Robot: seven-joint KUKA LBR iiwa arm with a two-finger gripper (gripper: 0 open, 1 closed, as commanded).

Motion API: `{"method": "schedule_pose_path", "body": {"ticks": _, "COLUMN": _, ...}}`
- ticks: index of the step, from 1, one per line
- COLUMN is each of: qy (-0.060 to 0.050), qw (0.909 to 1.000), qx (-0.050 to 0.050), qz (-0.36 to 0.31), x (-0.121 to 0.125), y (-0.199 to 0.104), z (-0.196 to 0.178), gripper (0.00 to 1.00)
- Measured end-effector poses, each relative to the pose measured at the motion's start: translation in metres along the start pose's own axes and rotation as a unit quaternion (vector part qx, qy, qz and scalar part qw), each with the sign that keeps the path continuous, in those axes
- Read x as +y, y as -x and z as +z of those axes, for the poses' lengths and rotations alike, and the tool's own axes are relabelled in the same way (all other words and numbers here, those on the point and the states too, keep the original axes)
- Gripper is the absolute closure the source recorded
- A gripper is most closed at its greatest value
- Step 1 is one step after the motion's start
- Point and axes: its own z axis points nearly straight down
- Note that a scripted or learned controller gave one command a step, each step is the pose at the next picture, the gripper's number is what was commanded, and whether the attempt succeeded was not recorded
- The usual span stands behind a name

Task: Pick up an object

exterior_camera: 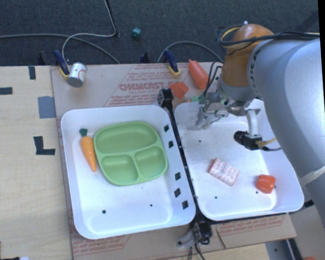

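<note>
Dark carpet runs along the far side of the room, with cables trailing over it, and in front of it stands the pale wooden desk (20, 164), marked here and there with strips of dark tape. A sheet of brown cardboard (126, 87) lies on the desk under two shallow white bins set side by side.

The left bin (124, 218) holds a green divided plate (131, 152) lying flat, and just beside the plate's left edge a toy carrot (88, 151) rests lengthwise, its green top pointing to the far side. The right bin (240, 204) holds a small pink-and-white checked block (223, 171) near its middle and, nearer the right-hand rim, a small orange-red toy pepper (265, 183). The two are apart from each other and from the arm.

The grey arm (293, 101) comes in from the right, its orange band (241, 60) above the wrist, and the pincer (206, 118) hangs over the far left corner of the right bin, close to the divide between the bins. Its metal fingers point downward, and I cannot tell how far apart they stand; nothing shows between them.

Beyond the bins, on the cardboard, lie an orange carrot-like toy (198, 74) and a smaller orange piece (179, 89). A little silver can (77, 74) sits at the cardboard's far left corner.
</note>
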Motion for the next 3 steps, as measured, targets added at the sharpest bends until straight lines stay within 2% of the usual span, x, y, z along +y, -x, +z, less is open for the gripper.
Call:
{"method": "schedule_pose_path", "body": {"ticks": 1, "qy": 0.000, "qw": 1.0000, "qx": 0.000, "qz": 0.000, "x": 0.000, "y": 0.000, "z": 0.000, "gripper": 0.00}}
{"method": "schedule_pose_path", "body": {"ticks": 2, "qy": 0.000, "qw": 1.0000, "qx": 0.002, "qz": 0.002, "x": -0.064, "y": -0.026, "z": -0.080, "gripper": 0.00}}
{"method": "schedule_pose_path", "body": {"ticks": 3, "qy": -0.001, "qw": 1.0000, "qx": 0.002, "qz": 0.002, "x": -0.129, "y": -0.013, "z": -0.079, "gripper": 0.00}}
